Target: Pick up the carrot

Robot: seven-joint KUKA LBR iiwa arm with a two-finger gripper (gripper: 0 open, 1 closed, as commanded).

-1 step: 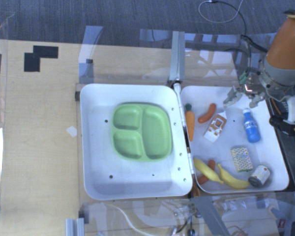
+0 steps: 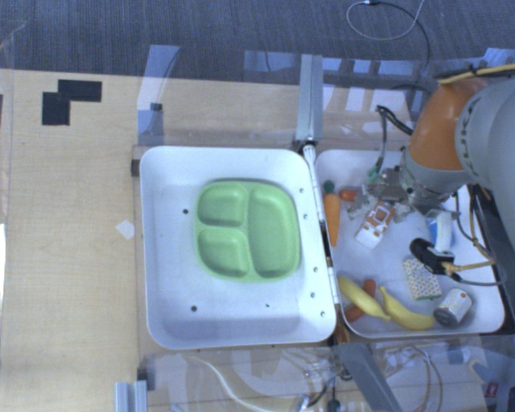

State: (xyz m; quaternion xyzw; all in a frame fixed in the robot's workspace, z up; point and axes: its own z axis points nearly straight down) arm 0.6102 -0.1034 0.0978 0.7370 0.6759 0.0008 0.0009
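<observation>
Camera view: two white bins on a bench. Left bin (image 2: 163,316): one green divided plate (image 2: 245,230). Right bin (image 2: 489,316): carrot (image 2: 331,215) lying against the left wall; two bananas (image 2: 386,303) at the near edge; small can (image 2: 453,305) at the near right corner; patterned packet (image 2: 422,278). Gripper (image 2: 379,197) over the bin's middle, right of the carrot; whether it is spread or pressed together cannot be told.

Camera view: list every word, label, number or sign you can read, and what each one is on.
No text here is legible.
Small box in the right bin: red and white printing, too blurred to read.
Patterned packet: markings too small to read.
Can: label cannot be made out.
Black shapes on the bench: plain marks, no letters.
</observation>
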